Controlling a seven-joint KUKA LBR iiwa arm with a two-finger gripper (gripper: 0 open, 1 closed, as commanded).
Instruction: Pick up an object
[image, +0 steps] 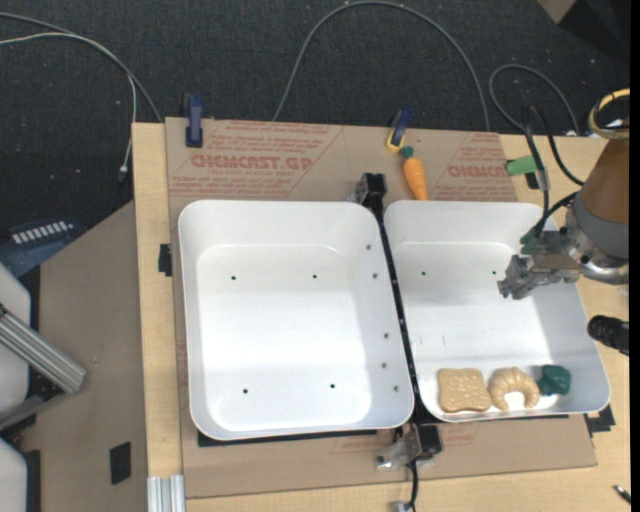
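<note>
Tan croissant (514, 387) lies well below gripper (516, 281).

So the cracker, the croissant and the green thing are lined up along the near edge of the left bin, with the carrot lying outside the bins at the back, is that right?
Not quite: the bin is wrong. The camera view shows the cracker, the croissant and the green thing lined up along the near edge of the right bin, not the left bin. The carrot does lie outside the bins at the back.
</note>
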